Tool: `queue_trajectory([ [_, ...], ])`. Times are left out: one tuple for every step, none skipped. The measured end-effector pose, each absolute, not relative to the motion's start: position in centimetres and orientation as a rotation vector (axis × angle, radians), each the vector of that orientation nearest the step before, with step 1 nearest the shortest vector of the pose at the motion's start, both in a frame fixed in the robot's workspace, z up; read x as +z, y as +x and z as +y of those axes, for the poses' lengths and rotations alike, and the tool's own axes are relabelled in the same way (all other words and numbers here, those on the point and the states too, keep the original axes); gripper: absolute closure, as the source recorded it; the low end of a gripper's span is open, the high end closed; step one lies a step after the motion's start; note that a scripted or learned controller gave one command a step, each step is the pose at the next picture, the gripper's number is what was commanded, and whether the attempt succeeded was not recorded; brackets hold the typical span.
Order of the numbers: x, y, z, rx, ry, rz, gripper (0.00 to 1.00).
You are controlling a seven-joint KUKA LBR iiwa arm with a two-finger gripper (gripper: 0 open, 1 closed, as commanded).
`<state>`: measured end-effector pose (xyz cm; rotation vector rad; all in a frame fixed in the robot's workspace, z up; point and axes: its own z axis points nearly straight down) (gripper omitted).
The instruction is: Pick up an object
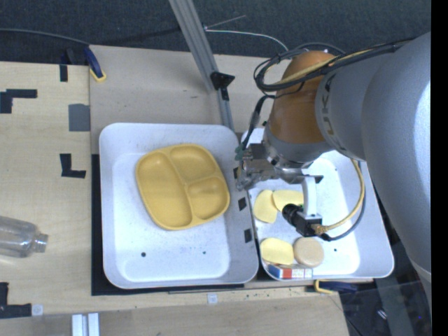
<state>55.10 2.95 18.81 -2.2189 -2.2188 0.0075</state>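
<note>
Over the right bin (pixel 367 254) the claw (pixel 246 173) hangs near yellow pieces (pixel 266 207); whether it is open cannot be told.

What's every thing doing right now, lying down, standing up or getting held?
Yellow plate: lying flat, face up, in the left bin.
Bottle: lying on its side on the bench, outside the bins.
Yellow pieces: lying loose in the right bin.
Tan round piece: resting in the right bin, beside a yellow piece.
Gripper: low at the wall between the bins.
</note>
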Motion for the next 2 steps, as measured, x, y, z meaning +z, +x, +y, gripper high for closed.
queue_trajectory([
  [18.8, 57.7, 4.7, 0.0, -2.217, -2.225, 1.0],
  [18.8, 60.8, 2.1, 0.001, -2.221, -2.222, 1.0],
])
